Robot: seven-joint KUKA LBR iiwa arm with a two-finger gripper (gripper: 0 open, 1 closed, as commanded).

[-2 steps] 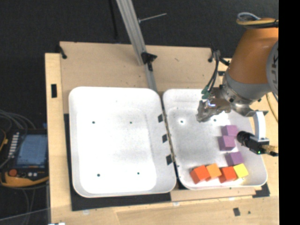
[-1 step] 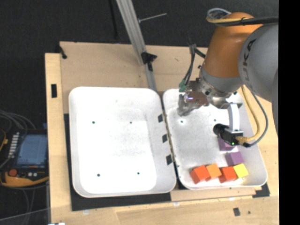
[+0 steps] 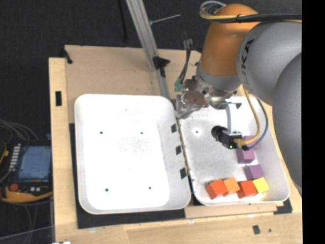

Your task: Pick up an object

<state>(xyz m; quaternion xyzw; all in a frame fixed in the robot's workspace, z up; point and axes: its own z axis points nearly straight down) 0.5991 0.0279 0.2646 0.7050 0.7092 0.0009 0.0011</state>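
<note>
At the right bin's (image 3: 203, 136) 6 o'clock edge sit orange (image 3: 218, 188) and yellow blocks (image 3: 261, 185), purple ones (image 3: 247, 154) just behind. Pincer (image 3: 190, 101) hangs over the 11 o'clock corner; can't tell its state.

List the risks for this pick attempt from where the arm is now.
1. The gripper sits at the top left corner of the right bin, by the divider, while the blocks lie clustered along the near edge; a descent here would likely close on nothing.
2. This close to the bin wall, a descent might strike the rim.
3. The orange, red and yellow blocks touch, so a grasp may nudge neighbours.
</note>
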